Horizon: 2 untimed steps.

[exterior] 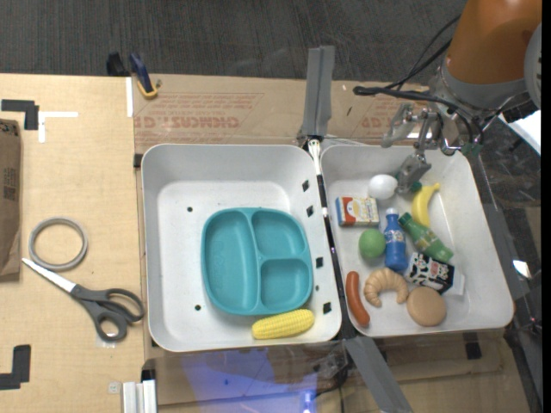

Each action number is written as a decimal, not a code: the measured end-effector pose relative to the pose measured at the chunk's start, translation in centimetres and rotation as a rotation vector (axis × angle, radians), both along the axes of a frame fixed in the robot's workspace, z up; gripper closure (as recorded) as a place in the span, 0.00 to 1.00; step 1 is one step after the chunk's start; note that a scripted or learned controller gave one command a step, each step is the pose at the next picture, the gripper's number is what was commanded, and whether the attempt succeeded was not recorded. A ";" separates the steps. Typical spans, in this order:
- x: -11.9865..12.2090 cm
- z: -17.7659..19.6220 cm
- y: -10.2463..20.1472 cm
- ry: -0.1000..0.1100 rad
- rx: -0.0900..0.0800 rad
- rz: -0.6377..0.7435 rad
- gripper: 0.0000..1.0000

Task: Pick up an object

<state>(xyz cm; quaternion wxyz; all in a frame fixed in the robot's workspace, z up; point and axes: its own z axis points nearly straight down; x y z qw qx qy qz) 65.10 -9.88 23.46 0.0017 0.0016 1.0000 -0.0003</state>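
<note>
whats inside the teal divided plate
Nothing shows in the three compartments of the teal divided plate. A corn cob lies just outside its near edge. What the plate covers of the left bin floor is hidden.

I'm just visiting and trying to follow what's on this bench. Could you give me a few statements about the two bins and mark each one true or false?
1. The teal divided plate lies in the left bin. True.
2. The corn cob sits in the right bin with the other food. False: it lies in the left bin, just below the plate.
3. The banana is in the right bin. True.
4. The gripper holds the white egg well above the bench. False: the egg rests on the bin floor, beside the gripper.
5. The scissors lie inside the left bin. False: they lie on the bench, left of both bins, near a tape roll.
</note>
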 end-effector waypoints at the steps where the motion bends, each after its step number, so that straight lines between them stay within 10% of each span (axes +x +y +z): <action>1: -3.0 -10.8 -3.6 0.001 0.000 0.138 0.00; 2: -7.2 -12.7 -2.2 -0.029 -0.005 0.097 0.00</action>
